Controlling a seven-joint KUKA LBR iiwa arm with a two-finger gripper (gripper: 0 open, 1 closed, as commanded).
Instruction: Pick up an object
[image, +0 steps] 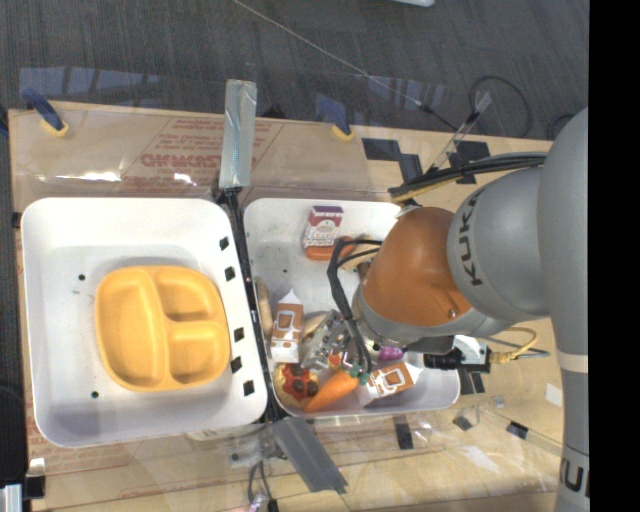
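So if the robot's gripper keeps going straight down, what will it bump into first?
Probably the pile of small things in the right bin. The gripper points down over the orange carrot and a small carton. Depth is hard to judge, so which one comes first is unclear.

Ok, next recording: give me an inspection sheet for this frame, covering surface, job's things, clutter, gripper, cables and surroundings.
Surface: bench under clear plastic sheeting, bearing two white bins side by side.
Job's things: right bin holds a carrot, a small red and white carton and small boxes; left bin holds a yellow divided tray.
Clutter: grey tape strip between the bins.
Gripper: gripper low in the right bin among the items; nothing seen held.
Cables: black cables run along the arm.
Surroundings: dark carpet.
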